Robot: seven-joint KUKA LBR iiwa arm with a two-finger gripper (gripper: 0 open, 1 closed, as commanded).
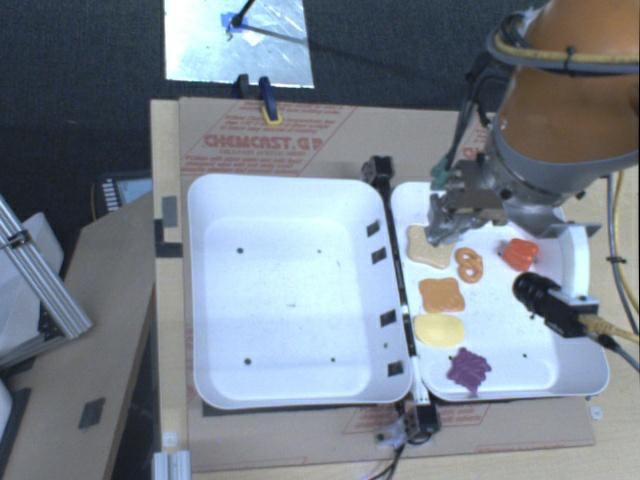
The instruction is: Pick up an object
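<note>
The purple piece [468,368] lies nearest the camera, at the near edge of the right bin [580,373]. Beyond it, in a row along the bin's left side, lie a yellow piece [439,330], an orange piece [441,295] and a tan slab [428,247]. A small pretzel [468,264] and a red piece [520,254] lie to the right. The left bin [290,298] sits beside it on the worktop [120,298].

The gripper [440,234] is low over the far end of the tan slab. The state of the fingers cannot be told. Judged step: descent to grasp. The next move calls for closing on the slab, then a straight lift.
</note>
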